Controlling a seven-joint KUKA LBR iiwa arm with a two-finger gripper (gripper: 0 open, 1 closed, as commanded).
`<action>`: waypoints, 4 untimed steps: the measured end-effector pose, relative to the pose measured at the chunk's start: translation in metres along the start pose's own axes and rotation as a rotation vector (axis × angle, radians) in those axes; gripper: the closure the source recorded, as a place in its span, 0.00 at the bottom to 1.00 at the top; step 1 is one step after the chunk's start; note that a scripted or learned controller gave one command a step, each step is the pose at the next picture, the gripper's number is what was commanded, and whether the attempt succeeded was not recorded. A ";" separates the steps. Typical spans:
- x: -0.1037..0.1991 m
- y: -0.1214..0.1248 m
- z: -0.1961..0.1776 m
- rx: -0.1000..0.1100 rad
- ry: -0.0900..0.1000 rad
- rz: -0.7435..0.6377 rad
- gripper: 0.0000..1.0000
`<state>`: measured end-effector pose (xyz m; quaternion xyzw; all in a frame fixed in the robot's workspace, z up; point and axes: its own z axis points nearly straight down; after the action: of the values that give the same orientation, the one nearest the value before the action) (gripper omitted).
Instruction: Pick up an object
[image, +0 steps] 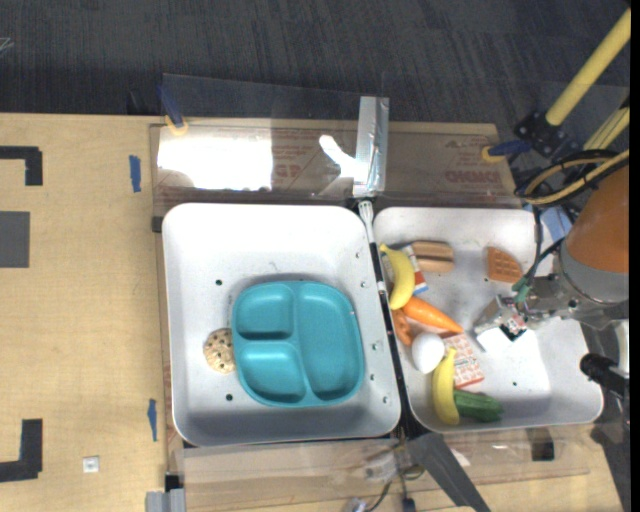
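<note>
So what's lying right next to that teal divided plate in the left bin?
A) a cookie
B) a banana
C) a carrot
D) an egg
A: a cookie lies at the left edge of the teal divided plate in the left bin; the bananas, carrot and egg are all in the right bin.

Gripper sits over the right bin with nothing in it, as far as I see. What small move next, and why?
Probably shift the gripper left toward the orange toy carrot and descend. It hovers above bare floor of the right white bin, and the carrot is the nearest item, lying beside a white egg.
</note>
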<state>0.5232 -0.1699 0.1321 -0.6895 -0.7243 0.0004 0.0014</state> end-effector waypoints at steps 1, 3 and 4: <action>0.032 -0.014 0.021 -0.037 -0.028 -0.253 0.00; 0.024 0.011 -0.146 -0.010 -0.006 -0.341 0.00; 0.041 0.081 -0.158 -0.004 -0.003 -0.448 0.00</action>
<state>0.6030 -0.1247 0.2900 -0.5115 -0.8593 -0.0004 -0.0011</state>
